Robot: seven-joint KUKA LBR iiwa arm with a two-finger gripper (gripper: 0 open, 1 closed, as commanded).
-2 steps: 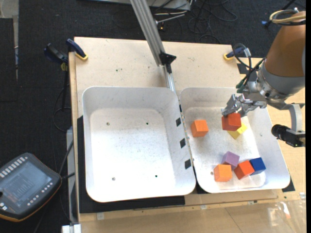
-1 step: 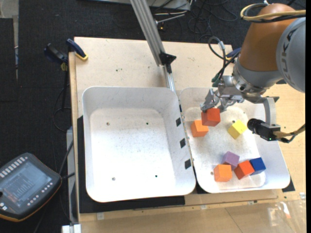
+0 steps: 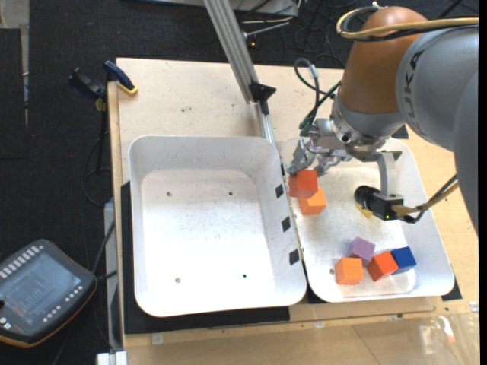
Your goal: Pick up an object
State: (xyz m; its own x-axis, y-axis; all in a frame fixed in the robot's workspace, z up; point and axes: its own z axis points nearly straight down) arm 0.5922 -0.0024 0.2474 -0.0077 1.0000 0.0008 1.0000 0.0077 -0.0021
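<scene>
A grey teach pendant (image 3: 34, 291) sits at 8 o'clock off the bench, a blue-and-yellow clamp (image 3: 114, 78) grips the bench's 10 o'clock corner, and 1 metal rail (image 3: 232, 40) slants in from 12 o'clock.

- Gripper (image 3: 310, 160) sits over the right bin (image 3: 426, 226), at its left wall, just above a red-orange cube (image 3: 305, 182).
- Four blocks (image 3: 373, 261) cluster near that bin's front edge.

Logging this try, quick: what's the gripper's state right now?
Gripper: cannot be told; it sits just above the red-orange block in the right bin.

grey arm (image 3: 449, 67); orange band (image 3: 377, 59), yellow cable (image 3: 396, 27)
</scene>
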